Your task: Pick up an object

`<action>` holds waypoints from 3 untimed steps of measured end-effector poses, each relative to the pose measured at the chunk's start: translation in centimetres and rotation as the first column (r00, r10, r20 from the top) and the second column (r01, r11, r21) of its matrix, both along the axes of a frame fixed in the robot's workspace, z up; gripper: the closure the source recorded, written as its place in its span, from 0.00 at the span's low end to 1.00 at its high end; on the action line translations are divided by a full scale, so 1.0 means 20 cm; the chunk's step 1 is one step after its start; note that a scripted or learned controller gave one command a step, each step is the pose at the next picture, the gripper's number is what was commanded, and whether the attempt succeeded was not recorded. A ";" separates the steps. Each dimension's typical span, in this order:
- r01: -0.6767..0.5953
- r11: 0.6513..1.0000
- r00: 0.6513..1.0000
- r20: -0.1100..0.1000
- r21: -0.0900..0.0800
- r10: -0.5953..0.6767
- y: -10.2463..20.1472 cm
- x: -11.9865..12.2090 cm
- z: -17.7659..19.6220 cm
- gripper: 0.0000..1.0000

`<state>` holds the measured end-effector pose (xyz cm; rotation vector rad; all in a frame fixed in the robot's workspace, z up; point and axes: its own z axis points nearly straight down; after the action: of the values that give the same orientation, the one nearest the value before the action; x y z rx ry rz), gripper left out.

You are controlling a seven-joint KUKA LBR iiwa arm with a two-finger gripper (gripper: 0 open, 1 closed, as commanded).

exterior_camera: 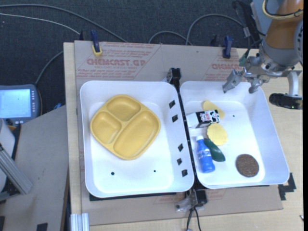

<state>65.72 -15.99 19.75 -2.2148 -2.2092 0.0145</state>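
Observation:
My gripper (242, 84) hangs above the far edge of the right bin (269, 129), fingers spread open with nothing between them. Below it in that bin lie a small yellow piece (210, 106), a black-and-white carton (207, 117), a yellow round piece (217, 134), a dark green item (215, 151), a blue bottle (205, 155) and a brown round disc (247, 165). All of them rest on the bin floor, apart from the gripper.
The left bin (96, 172) holds a yellow divided plate (125, 126). A black divider with clips (179, 124) runs between the bins. Blue clamps (96, 44) hold the board at the back; a small screen (17, 102) stands at far left.

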 end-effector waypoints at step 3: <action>-0.003 1.000 1.000 0.012 -0.002 0.003 -0.05 0.03 -0.44 0.00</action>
<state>66.30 -16.95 10.86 -2.2187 -2.2193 0.0041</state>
